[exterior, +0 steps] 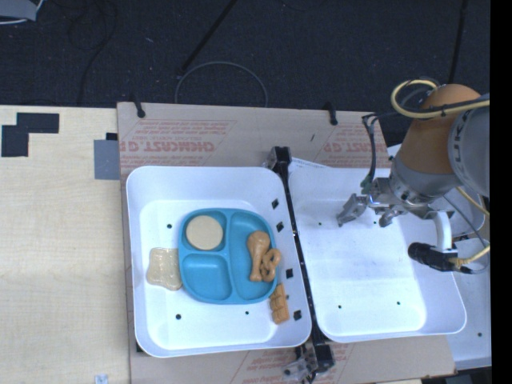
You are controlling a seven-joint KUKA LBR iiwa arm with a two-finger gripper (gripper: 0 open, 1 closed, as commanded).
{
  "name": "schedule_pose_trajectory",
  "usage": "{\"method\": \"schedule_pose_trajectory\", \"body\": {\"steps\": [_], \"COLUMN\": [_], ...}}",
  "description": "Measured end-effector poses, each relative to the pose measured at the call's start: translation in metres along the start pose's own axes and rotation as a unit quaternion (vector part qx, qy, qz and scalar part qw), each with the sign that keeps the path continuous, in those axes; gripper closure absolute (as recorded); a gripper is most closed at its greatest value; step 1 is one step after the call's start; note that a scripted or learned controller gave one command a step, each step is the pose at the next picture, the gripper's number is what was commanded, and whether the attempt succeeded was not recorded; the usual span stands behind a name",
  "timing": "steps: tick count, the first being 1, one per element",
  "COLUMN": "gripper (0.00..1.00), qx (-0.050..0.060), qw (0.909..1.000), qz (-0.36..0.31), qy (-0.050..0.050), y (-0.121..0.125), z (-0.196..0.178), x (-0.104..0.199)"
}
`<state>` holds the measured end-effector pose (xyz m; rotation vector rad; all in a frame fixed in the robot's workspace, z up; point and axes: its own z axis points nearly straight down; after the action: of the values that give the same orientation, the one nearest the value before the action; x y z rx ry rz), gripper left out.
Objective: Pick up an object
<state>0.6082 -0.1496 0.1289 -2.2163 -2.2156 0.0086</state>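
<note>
Take the blue tray [210, 282] as your landmark: it sits in the left bin [152, 326], a three-compartment plate lying flat on the white floor. In its upper-left compartment you see a round tan disc [203, 232], like a cracker or cookie, resting flat. In the tray's right compartment lies a knobbly tan pretzel-like piece [262, 256], running top to bottom along that section. The tray's lower-left compartment shows bare blue.

Just off the tray's left rim, touching or nearly touching it, is a pale beige slab [164, 268], shaped like a slice of toast, lying on the bin floor. Just off the tray's lower-right corner, a small orange-brown lump [278, 303] lies against the divider between the two bins.

Well to the right of the tray, across that divider, the claw [366, 211] hangs over the upper part of the right bin [376, 326]. You can see its two fingers spread wide apart, one [350, 212] pointing toward the tray and the other away from it, with nothing between them. The grey arm [436, 154] with its orange band comes in from further right of the claw.

Everything you could pick up lies on or beside the tray in the left bin, well apart from the claw. Both bins rest on a brown cardboard sheet [200, 138] on the pale wooden surface [56, 254] that stretches left of the tray.
</note>
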Motion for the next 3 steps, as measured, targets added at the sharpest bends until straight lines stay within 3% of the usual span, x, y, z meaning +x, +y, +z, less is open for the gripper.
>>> {"method": "schedule_pose_trajectory", "body": {"steps": [1,2,3], "gripper": [0.00,1.00,1.00], "qx": [-0.002,-0.003,-0.006], "qw": [1.0000,1.0000,1.0000], "qz": [0.000,0.002,0.000], "qy": [0.000,0.000,-0.001], "y": [0.000,0.000,0.000], "z": [0.044,0.032,-0.032], "x": [0.001,0.000,0.000]}}
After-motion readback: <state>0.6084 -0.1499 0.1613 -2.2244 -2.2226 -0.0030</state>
